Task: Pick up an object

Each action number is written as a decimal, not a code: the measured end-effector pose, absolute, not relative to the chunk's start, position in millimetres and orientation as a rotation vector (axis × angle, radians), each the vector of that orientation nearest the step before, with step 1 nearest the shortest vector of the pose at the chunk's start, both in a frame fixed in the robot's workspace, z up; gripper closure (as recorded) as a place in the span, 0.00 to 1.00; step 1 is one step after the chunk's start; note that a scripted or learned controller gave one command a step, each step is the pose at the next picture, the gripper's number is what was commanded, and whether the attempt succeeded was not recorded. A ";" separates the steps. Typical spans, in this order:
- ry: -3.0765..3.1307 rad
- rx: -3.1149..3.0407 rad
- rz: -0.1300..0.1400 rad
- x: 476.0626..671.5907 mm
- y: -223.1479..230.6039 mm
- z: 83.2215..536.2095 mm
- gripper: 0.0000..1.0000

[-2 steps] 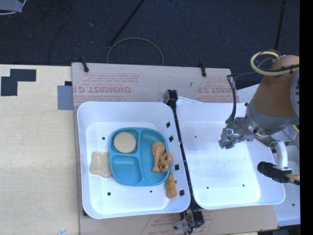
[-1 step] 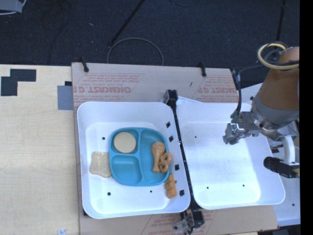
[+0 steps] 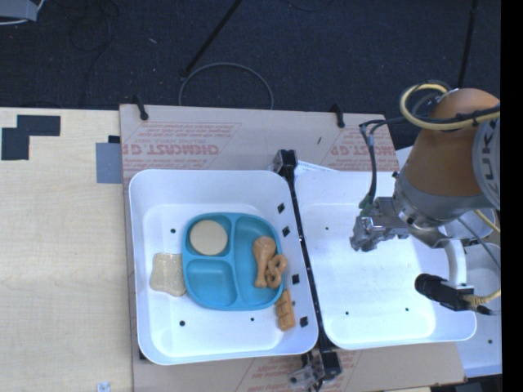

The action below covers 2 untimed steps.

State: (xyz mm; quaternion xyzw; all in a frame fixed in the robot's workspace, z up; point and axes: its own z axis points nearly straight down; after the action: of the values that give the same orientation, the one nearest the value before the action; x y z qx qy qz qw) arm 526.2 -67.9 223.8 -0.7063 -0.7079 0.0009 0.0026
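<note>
Food pieces (image 3: 270, 261) lie on the tray (image 3: 214, 286) in the left bin (image 3: 155, 333); the gripper (image 3: 365, 237) hangs above the right bin (image 3: 392, 321), jaw state unclear.

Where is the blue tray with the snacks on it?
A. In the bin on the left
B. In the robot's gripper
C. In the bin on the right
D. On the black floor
A: the blue tray sits inside the left bin, while the gripper is over the right bin.

A pale wooden bench (image 3: 57, 243) (with dark rectangular patches) borders dark carpet (image 3: 327, 39) strewn with loose cables (image 3: 225, 80).
</note>
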 end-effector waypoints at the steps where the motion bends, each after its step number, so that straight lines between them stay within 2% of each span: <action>1: -2.221 -2.215 0.003 521.6 -24.8 218.9 1.00; 2: -2.222 -2.213 0.003 516.0 17.1 221.0 1.00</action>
State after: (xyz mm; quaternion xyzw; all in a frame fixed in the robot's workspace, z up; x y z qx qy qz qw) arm 516.0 17.1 221.0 -0.7057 -0.7086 0.0010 0.0027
